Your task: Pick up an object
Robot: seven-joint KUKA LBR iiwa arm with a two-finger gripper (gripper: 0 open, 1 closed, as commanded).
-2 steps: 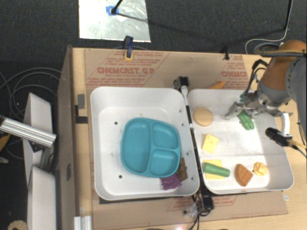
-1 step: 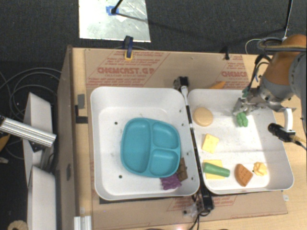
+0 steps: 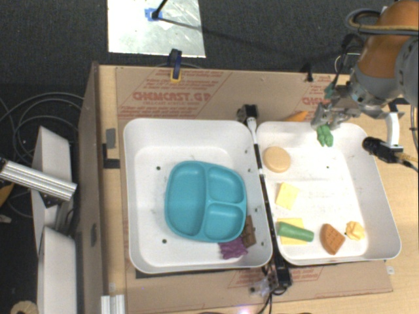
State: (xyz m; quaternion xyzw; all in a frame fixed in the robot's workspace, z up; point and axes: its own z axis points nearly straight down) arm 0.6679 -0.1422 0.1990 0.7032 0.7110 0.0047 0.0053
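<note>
Camera view: gripper sits over the far edge of the right bin, arm coming in from the right w/ wrist high. A small green object hangs just under the fingertips, pinched between them, so the tool is clenched on it. It looks clear of the bin floor, prob. lifted, though the slant makes height hard to judge. That green piece is the task's thing: near the bin's back rim, well apart from the other items.

Rest of right bin: round tan cookie-like disc near the divider, yellow block below it, green cylinder on a yellow piece, orange-brown wedge, small yellow toy. They lie spread out, so each has room for fingers.

Left bin: teal divided plate in the middle, purple item and brown piece tucked by its near edge, touching the plate, an awkward grasp.

Judgement: pick looks done or nearly; grip is at the very tip, may slip.
</note>
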